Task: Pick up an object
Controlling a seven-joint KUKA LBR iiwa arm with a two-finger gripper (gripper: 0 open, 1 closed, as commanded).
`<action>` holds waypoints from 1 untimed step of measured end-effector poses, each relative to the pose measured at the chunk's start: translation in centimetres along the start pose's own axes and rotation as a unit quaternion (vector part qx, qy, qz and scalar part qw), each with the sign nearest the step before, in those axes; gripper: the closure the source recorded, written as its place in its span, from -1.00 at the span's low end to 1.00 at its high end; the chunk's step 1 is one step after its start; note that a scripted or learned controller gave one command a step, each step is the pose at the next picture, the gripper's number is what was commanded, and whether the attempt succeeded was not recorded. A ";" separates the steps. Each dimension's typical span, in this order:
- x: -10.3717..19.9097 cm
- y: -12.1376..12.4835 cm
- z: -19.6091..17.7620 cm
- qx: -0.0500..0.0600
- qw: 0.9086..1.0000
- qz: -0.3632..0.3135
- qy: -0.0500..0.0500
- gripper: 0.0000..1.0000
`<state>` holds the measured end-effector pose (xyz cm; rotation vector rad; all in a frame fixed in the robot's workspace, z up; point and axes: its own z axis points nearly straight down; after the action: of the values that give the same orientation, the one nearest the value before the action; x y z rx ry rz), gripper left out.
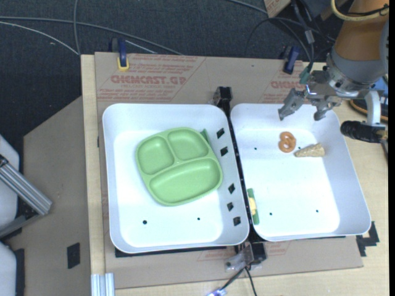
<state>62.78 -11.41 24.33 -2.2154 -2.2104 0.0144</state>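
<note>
Two small things lie in the right bin (345, 196), toward its far side: a pretzel (286, 142), orange-brown and looped, and just beside it on the right a pale, wedge-shaped crumb of something like bread or cracker (310, 151). Either could serve as the object to pick up, and both rest flat on the white floor, so nothing has been lifted. The gripper (305, 111) hangs above the bin's far edge, close to the pretzel but apart from it, its two fingers spread wide with nothing between them. As I judge it, the task is at the approach stage: the arm has a target within reach, yet descent, closing and lifting all remain. The left bin (117, 165) holds a green divided plate (179, 165), lying tilted relative to the bin's walls and well apart from the gripper. A yellow-green strip (252, 205) sits at the near-left wall of the right bin.
</note>
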 end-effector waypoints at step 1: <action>0.0 0.2 -0.8 -0.007 1.000 -0.001 -0.001 -1.00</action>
<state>63.02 -11.40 25.14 -2.2205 -2.2209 0.0007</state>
